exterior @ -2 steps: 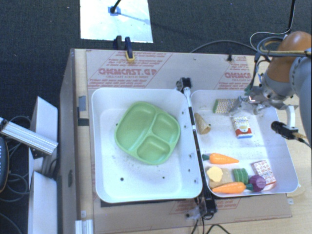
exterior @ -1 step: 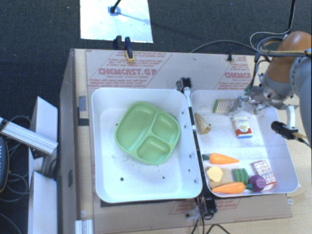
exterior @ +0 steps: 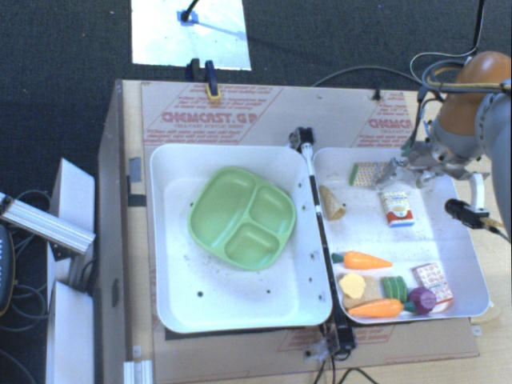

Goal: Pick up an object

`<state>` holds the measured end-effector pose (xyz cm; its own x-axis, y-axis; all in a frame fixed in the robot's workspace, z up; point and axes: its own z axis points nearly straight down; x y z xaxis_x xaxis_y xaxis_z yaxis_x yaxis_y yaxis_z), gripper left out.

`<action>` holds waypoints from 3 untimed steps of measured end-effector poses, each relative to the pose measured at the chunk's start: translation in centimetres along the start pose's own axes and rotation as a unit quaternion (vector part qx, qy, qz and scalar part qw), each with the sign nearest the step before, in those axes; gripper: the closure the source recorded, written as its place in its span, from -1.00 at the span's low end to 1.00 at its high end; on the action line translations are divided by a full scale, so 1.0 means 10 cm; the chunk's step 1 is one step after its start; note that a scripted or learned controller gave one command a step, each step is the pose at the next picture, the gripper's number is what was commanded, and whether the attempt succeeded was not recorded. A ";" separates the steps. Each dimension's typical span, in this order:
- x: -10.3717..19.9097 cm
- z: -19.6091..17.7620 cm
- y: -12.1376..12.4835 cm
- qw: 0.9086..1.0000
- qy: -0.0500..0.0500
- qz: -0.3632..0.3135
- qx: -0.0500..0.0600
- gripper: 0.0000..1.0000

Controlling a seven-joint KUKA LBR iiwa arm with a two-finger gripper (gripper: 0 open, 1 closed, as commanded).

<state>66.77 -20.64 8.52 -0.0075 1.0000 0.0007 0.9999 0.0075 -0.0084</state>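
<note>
Camera view: gripper (exterior: 398,169) seemingly just above carton (exterior: 397,207), empty

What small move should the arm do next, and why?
Probably lower the end effector a little toward the small carton. The end effector hangs over the far part of the right bin, the carton lies just below it in the image, apart from the other items.

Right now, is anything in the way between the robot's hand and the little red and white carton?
Nothing visible is. The gripper hangs over the top of the right bin, and the carton lies just below it in the picture with bare bin floor between. The waffle sits off to one side.
</note>
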 end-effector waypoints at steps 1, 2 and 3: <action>0.00 0.00 0.00 1.000 0.000 0.000 0.000 -1.00; 0.00 0.00 0.00 1.000 0.000 0.000 0.000 -1.00; 0.00 0.00 0.00 1.000 0.000 0.000 0.000 -1.00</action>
